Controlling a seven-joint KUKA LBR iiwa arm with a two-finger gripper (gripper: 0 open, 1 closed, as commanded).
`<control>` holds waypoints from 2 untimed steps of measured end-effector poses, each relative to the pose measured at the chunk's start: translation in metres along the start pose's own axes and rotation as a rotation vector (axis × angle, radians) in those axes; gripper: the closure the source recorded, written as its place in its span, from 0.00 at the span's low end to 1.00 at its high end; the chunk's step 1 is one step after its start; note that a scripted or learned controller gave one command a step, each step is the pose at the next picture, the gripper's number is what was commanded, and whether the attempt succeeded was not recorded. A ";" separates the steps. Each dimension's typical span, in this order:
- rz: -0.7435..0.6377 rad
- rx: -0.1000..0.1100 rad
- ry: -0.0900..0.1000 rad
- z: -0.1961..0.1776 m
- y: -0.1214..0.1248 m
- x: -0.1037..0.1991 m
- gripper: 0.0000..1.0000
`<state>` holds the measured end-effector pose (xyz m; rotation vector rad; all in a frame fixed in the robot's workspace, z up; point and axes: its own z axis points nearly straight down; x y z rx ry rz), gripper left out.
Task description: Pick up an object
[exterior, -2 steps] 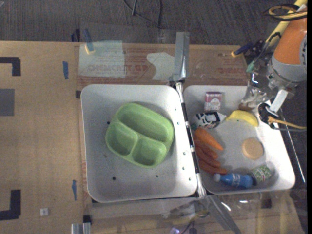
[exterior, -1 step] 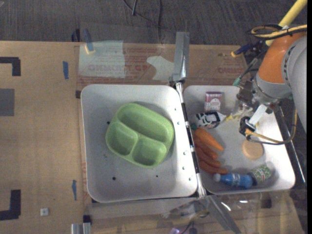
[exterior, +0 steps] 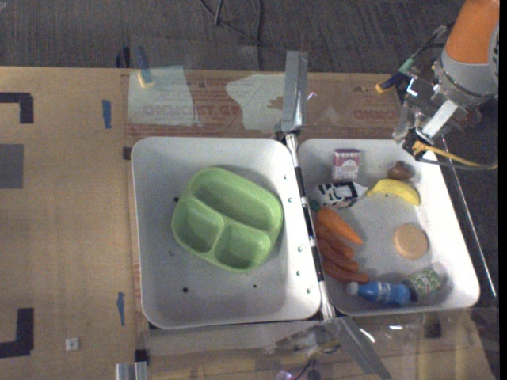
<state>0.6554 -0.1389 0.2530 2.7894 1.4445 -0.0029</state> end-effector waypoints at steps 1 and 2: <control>0.095 0.000 0.000 0.003 0.019 -0.006 1.00; 0.095 0.000 0.000 0.003 0.019 -0.006 0.00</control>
